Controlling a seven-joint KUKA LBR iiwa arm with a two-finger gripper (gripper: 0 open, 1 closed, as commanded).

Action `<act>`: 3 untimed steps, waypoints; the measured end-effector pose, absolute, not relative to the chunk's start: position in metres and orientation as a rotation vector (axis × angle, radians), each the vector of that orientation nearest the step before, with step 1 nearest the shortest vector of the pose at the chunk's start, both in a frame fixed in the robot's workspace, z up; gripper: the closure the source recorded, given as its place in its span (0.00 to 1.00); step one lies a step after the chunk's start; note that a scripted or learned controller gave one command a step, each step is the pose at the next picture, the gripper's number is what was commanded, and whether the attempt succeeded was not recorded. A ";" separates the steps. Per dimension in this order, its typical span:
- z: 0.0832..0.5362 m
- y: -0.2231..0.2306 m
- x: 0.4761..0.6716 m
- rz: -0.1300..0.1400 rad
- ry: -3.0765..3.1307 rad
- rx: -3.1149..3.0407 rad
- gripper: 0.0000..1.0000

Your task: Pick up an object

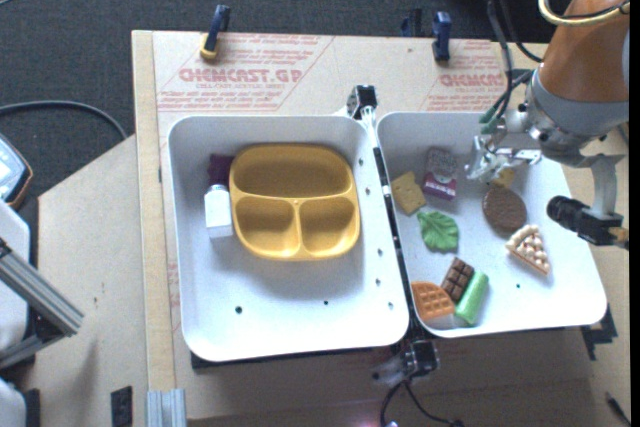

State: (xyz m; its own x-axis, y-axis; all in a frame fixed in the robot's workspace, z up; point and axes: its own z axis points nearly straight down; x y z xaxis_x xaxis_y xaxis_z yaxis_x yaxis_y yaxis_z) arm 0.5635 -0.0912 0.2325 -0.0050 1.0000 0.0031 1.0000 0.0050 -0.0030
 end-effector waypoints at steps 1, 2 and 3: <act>0.236 -0.042 0.543 0.000 -2.225 -2.211 1.00; 0.215 -0.032 0.537 0.004 -2.220 -2.217 1.00; 0.235 -0.038 0.543 -0.004 -2.225 -2.223 1.00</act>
